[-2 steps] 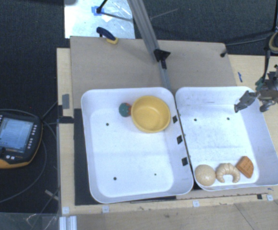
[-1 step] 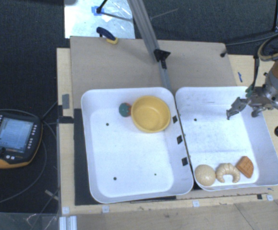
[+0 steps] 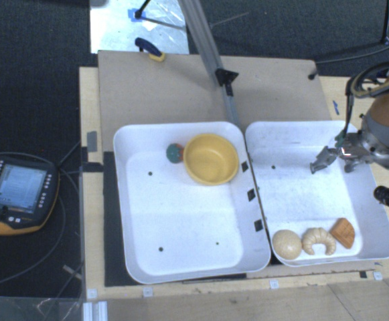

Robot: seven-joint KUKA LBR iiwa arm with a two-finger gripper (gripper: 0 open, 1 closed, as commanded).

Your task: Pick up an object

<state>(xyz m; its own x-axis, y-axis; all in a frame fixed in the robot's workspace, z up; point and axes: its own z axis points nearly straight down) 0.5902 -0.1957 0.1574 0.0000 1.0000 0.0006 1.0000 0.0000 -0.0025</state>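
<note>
Bench with two white bins: right bin (image 3: 294, 136) holding, along its near wall, a pale round bun (image 3: 287, 244), a curved croissant (image 3: 319, 241) and a brown waffle piece (image 3: 343, 232), gripper (image 3: 333, 158) above them, fingers spread, empty; left bin (image 3: 181, 246) holding a yellow bowl (image 3: 211, 158) touching a small green ball (image 3: 175, 153).

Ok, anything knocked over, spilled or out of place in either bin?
Nothing stands out. The yellow bowl sits upright in the left bin with a small green object touching it. The round bun, croissant and brown pastry lie in a row along the right bin's near edge.
</note>
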